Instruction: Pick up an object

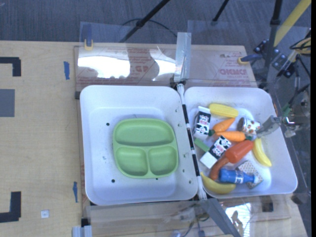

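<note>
Toy food (232, 149) heaped in right bin (284, 174), green divided plate (145, 147) laid in left bin (94, 112), gripper (269, 126) at right bin's far right, finger state not discernible

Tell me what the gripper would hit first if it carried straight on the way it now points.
The gripper slants down and left from the right bin's right side. Most likely it would first meet the small white toy at its tip, with the orange carrot close behind. Depth is unclear from this one slanted view.
</note>
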Tool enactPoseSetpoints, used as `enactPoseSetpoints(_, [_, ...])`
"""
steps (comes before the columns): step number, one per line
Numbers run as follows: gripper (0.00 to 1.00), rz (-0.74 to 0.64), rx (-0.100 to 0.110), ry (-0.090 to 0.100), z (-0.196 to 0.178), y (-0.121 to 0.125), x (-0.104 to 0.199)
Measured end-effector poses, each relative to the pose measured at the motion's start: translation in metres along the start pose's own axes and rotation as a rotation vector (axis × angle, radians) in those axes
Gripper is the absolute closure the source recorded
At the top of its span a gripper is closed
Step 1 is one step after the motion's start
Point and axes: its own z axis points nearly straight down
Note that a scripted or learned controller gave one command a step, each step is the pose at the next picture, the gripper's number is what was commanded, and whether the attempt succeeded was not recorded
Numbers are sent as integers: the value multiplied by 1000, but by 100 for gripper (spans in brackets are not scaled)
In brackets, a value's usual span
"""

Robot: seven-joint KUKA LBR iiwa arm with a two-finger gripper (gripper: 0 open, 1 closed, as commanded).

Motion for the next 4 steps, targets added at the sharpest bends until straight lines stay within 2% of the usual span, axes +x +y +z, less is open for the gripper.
enactPoseSetpoints(1, [0, 44, 2, 8, 106, 20, -29])
enactPoseSetpoints(2, [0, -131, -14, -1, 150, 27, -11])
enactPoseSetpoints(3, [100, -127, -10, -5, 142, 26, -14])
enactPoseSetpoints(4, [0, -128, -9, -2, 142, 26, -13])
